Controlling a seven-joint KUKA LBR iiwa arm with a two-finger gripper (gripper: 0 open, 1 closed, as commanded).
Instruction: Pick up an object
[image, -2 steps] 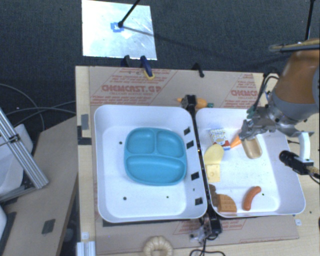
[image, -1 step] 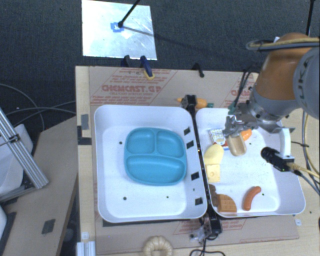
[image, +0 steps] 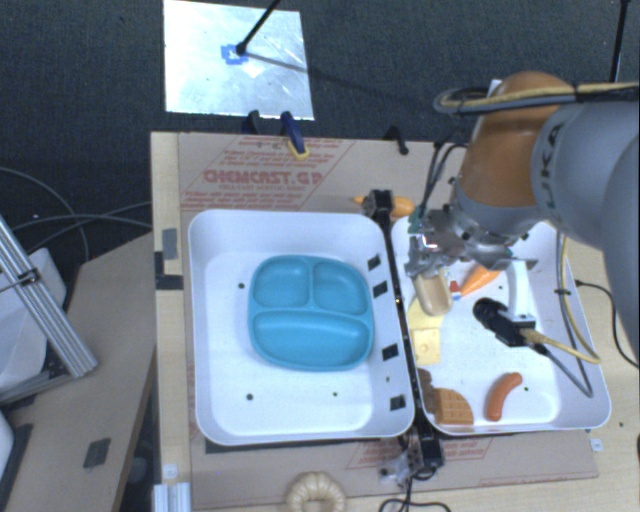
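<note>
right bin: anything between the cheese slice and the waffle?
Nothing big: camera view shows bare white bin floor between cheese slice and waffle, plus a small brown piece beside the waffle.

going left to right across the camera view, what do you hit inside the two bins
blue divided plate in the left bin → in the right bin: yellow cheese slice → waffle → sausage

The bench (image: 260, 165) carries a printed cardboard sheet (image: 262, 176), upon which two white bins sit. The left bin (image: 215, 330) touches the right bin (image: 575, 385). A pale ring (image: 315, 492) lies below the left bin.
</note>
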